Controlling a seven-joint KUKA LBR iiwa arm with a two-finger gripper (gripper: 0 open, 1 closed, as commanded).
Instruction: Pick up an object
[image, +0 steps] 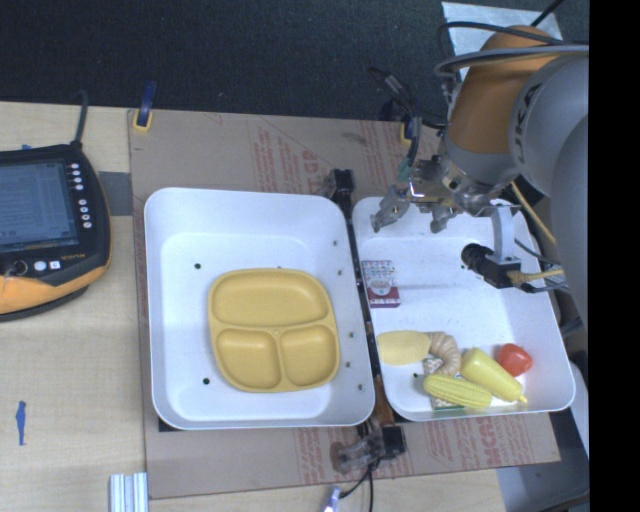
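The right bin (545, 310) holds several toy foods along its near side: a pale yellow piece (402, 347), a tan ridged piece (443, 350), a corn cob (457, 391), a yellow pepper (490, 374) and a red tomato (514, 358). A small red and white packet (380, 281) lies by the bin's left wall. My gripper (412, 217) hangs over the far left corner of this bin, open, its fingers spread with nothing between them. It stands apart from the packet and well away from the food pile.
The left bin (175, 300) carries a yellow divided plate (273, 328). A tablet pendant in an orange case (45, 225) lies on the bench at far left. The arm's grey and orange wrist (500, 100) looms over the right bin's far edge, with a black fitting (488, 262) below it.
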